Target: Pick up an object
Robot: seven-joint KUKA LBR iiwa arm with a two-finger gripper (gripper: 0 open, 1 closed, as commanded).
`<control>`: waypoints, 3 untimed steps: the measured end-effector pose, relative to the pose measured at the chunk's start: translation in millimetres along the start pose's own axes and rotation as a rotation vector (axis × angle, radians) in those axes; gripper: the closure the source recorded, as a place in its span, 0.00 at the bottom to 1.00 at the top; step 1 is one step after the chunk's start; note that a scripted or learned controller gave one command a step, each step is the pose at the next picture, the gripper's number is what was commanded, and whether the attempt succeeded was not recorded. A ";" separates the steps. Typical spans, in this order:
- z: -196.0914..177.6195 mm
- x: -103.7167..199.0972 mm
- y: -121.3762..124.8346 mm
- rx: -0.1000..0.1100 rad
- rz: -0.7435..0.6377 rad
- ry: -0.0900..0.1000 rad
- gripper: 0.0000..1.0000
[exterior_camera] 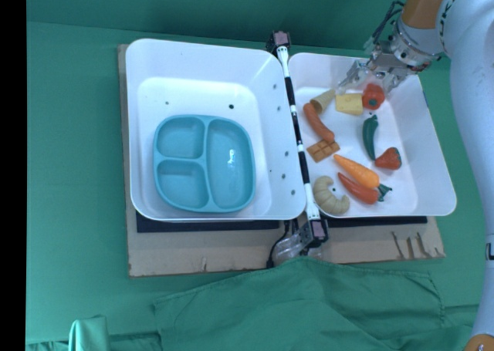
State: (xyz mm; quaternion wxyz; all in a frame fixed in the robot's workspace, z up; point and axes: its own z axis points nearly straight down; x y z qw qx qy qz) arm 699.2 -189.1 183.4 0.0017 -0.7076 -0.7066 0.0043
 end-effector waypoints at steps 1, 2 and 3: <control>0.0 0.0 0.0 0.000 0.000 0.000 0.00; 0.1 0.0 0.0 0.000 0.000 0.000 0.00; -13.0 5.5 1.4 0.002 -0.003 0.010 1.00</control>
